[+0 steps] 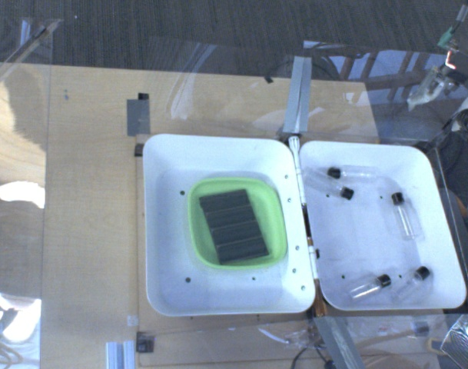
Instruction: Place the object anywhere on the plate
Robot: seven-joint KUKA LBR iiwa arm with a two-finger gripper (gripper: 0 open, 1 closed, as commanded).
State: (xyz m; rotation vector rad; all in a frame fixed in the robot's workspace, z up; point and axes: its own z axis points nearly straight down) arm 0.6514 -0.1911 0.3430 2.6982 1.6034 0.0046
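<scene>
- Camera view looked down on two shallow white bins set side by side on a wooden bench (80,206).
- Left bin (160,283) held one green plate (273,221), and one dark ridged block (234,226) lay flat on that plate, slightly askew, inside its rim.
- Right bin (364,229) held five clear vials with black caps, scattered and lying on their sides: two near the upper left corner (349,174), one by the right wall (404,220), two along the lower edge (368,287).
- Vial bodies were nearly see-through against the white floor, so the caps marked them best.
- Gripper (441,75) sat at the upper right, well apart from both bins, blurred and partly cut off by the edge; whether it was clenched or released could not be told.
</scene>
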